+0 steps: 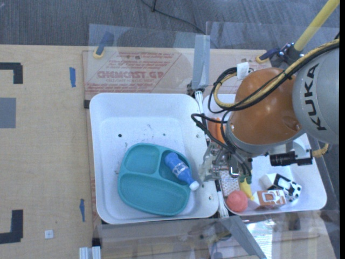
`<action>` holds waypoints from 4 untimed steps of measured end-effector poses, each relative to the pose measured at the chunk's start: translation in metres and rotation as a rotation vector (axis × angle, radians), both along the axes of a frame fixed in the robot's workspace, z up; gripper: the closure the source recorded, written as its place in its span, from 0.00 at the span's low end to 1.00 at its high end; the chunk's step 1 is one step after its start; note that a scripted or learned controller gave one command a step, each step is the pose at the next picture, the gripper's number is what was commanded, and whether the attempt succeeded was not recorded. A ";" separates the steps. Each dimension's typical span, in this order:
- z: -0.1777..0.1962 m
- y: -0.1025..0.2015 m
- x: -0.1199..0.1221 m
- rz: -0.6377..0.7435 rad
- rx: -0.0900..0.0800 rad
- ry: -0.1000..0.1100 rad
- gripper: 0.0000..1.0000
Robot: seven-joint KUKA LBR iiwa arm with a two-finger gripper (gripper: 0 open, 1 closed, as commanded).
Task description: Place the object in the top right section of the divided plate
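Observation:
A teal divided plate (148,190) lies in the left white bin (108,117). A small blue bottle (178,168) with a white cap lies on its side in the plate's top right section, the cap end reaching over the plate's right rim. My gripper (218,167) hangs over the wall between the two bins, just right of the bottle's cap and apart from it. It is open, with nothing between its fingers. The orange wrist band sits above it and hides part of the right bin.
The right bin (318,198) holds a red ball (237,201), a yellow piece (246,188), an orange and white box (272,198) and a black and white item (290,188). Cables loop around the wrist.

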State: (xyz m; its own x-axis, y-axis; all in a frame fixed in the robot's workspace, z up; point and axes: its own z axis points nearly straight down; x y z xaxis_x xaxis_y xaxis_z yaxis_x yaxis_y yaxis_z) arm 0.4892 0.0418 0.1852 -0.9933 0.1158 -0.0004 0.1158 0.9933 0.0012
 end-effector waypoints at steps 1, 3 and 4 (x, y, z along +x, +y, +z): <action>0.071 0.024 0.000 0.542 0.000 -0.008 1.00; 0.143 -0.002 0.132 1.185 -0.003 -0.012 1.00; 0.253 -0.032 0.178 1.573 -0.005 -0.012 1.00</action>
